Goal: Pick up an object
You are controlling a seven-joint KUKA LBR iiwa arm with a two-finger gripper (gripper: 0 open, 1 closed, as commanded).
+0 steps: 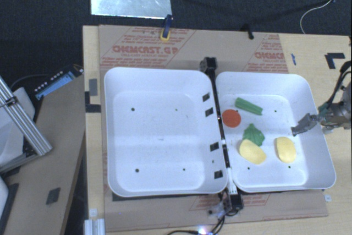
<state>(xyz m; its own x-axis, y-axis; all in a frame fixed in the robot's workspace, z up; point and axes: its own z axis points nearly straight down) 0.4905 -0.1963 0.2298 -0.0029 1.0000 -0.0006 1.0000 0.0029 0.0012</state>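
Presumably poised for a pick, the pincer (301, 128) hangs over the right bin's (308, 93) far edge; we cannot tell its state. Nearest lies a yellow piece (285, 149), beside another yellow piece (252, 151), green toys and a red disc (231, 118).
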